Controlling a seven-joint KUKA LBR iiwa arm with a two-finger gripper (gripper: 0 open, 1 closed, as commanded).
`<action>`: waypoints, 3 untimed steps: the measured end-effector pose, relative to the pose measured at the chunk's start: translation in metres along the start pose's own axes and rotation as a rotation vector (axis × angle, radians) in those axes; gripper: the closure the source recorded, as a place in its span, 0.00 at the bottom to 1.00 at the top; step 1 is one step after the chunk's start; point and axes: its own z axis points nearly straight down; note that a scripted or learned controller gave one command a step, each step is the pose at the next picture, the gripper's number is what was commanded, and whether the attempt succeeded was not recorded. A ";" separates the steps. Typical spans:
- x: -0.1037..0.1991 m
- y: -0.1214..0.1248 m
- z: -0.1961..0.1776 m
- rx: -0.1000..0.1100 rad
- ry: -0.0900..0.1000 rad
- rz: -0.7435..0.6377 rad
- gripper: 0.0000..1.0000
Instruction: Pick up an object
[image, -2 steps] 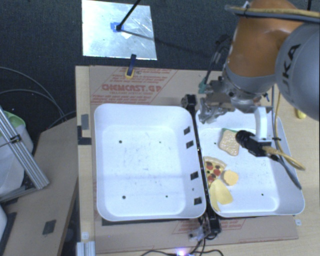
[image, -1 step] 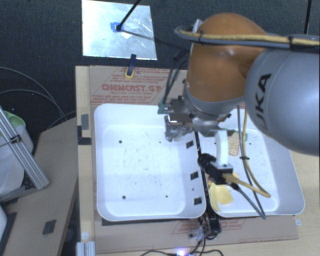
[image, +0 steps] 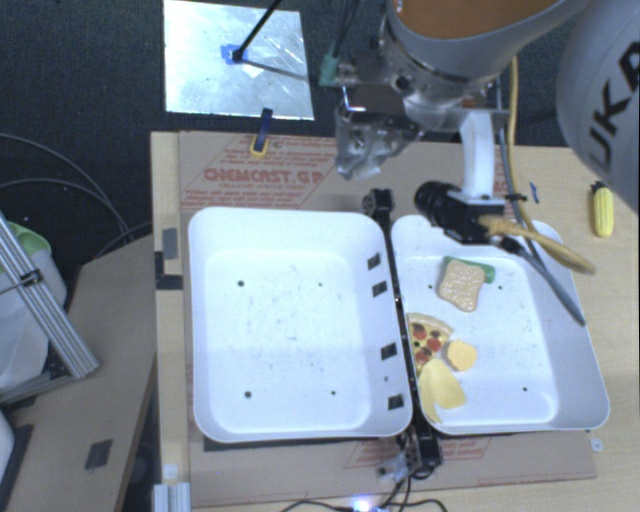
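The right bin (image: 575, 370) holds a tan speckled cracker-like piece (image: 461, 284) over something green near its far edge, and a pizza slice (image: 427, 336) with two pale yellow pieces (image: 445, 372) along its left wall. The left bin (image: 290, 320) offers open floor. The jaws (image: 362, 150) hang beyond the bins' far edge; whether they are apart cannot be told.

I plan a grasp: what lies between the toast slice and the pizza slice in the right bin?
In the camera view, bare white bin floor separates the toast slice and the pizza slice; nothing lies between them.
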 end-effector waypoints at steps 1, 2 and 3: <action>0.039 0.044 0.099 0.025 -0.010 0.000 1.00; -0.014 0.018 -0.032 0.007 -0.004 0.009 1.00; -0.060 -0.029 0.094 0.033 -0.012 0.011 1.00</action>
